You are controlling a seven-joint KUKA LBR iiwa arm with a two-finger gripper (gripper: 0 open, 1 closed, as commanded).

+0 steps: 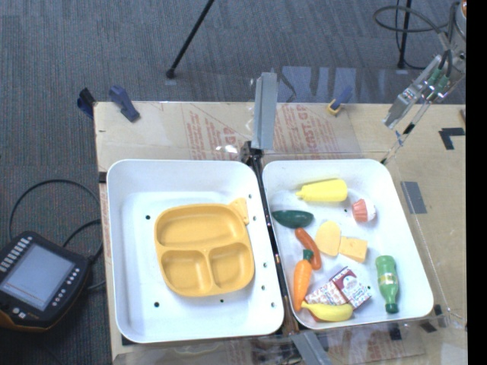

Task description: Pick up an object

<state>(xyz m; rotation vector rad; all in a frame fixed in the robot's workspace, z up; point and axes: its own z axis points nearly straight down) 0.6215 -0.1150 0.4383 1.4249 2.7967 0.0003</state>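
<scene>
The right bin holds several toy foods. Among them are a yellow squash, a pink cupcake, a dark green cucumber, a red sausage and a cheese wedge. Nearer the front lie a carrot, a milk carton, a banana and a green bottle. My gripper hangs high beyond the right bin's far right corner, above the bench and well clear of every object, with nothing seen in it.
The left bin holds a yellow three-compartment tray. A grey upright post stands behind the gap between the bins. A teach pendant lies on the floor at left, and a tripod leg stands at the back.
</scene>
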